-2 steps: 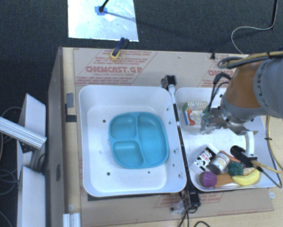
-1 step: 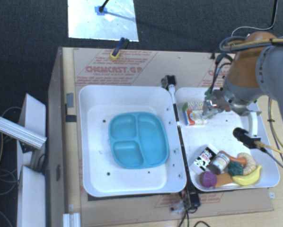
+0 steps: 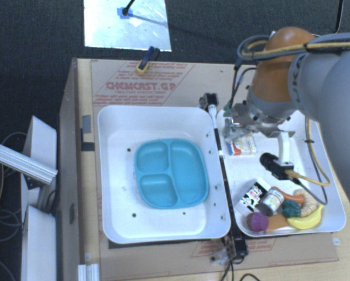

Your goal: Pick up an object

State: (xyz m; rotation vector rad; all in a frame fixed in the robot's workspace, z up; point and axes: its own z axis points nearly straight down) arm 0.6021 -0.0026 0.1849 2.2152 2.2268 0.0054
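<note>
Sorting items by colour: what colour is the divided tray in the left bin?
Light blue tray, seen in the camera view.

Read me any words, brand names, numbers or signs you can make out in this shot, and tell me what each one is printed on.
"CHEMCAST GP": large red letters on the brown sheet under the bins, above the left bin.
Smaller red lines around that heading on the same sheet: too blurred to read.
Red print on the sheet's near edge, below the bins: too small to read.
Red and white packet in the right bin: print unreadable.
Black and white carton: print unreadable.
</note>
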